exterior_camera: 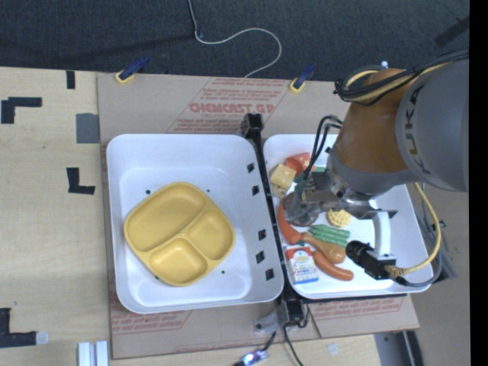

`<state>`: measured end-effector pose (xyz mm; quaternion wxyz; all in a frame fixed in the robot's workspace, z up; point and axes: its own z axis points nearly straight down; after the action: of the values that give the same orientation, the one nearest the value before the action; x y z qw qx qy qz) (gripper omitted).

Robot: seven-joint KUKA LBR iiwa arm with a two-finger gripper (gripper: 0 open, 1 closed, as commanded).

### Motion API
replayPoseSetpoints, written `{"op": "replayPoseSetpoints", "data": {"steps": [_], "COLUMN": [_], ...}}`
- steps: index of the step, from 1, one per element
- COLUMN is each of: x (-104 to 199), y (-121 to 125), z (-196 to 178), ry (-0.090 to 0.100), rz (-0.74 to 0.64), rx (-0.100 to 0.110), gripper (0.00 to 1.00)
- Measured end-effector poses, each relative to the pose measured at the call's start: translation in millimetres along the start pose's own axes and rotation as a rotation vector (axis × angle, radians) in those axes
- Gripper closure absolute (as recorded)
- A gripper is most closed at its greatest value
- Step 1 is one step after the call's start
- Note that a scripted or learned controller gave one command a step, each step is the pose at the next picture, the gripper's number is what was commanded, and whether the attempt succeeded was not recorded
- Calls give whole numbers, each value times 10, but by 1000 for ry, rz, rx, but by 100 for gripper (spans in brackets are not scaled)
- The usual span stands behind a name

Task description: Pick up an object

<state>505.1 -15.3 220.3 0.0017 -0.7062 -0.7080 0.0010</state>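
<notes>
Bins, two of them, sit side by side on a cardboard sheet (229, 105) on the tabletop (46, 204). The left bin (133, 155) holds one thing: a yellow tray (179, 233) with three compartments, lying flat and turned at an angle. The right bin (412, 231) holds a huddle of toy foods along its left side. A pale yellow block (282, 177) lies near the top, with a red piece (299, 161) just beside it. Lower down are a small corn-like piece (338, 219), one green pod (329, 235), an orange sausage shape (333, 265) and a small printed packet (303, 266), all close together and partly touching. An orange-red strip (285, 227) runs along the bin's left wall.

The arm, with its orange band (370, 132), hangs over the right bin. Its hand (305, 207) is down among the foods, just left of the corn-like piece and above the green pod. Whether it is clenched or released cannot be told from this angle, and nothing can be seen between its fingers.
</notes>
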Motion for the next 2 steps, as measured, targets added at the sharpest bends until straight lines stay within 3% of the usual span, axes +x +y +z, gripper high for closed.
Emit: {"op": "replayPoseSetpoints", "data": {"steps": [1, 2], "x": [143, 76], "y": [7, 112], "z": [-129, 1], "ry": [0, -2], "rz": [-1, 2], "rx": [-3, -1], "gripper": [100, 100]}}
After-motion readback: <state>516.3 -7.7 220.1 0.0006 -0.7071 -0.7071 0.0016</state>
